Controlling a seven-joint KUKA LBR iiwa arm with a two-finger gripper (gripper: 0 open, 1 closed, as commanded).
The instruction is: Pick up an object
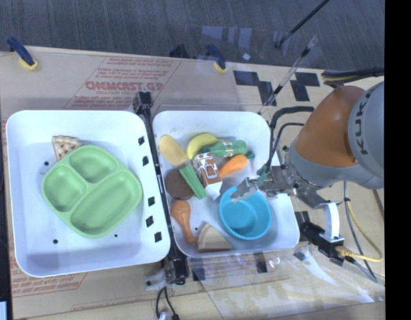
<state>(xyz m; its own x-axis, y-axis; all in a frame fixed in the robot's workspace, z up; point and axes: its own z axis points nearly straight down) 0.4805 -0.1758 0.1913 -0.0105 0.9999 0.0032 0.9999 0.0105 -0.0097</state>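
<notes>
The right bin (275, 142) holds several toy foods. Among them are a yellow banana (201, 142), an orange carrot (233, 165), a pale yellow oval piece (171, 150), a brown round disc (179, 186), a green stick (192, 181), a small white and orange box (206, 167), a drumstick (182, 214) and a tan wedge (213, 238). A blue bowl (245, 217) sits at the bin's front right. My gripper (249, 188) hangs over the far rim of the bowl, just right of the carrot, with the arm's orange band (329, 135) behind it.
The left bin (22, 245) bears a green divided plate (92, 189) and a tan waffle-like slice (65, 145) at its back left. A black divider (152, 172) runs between the bins. Cables (355, 239) trail on the bench at the right.
</notes>
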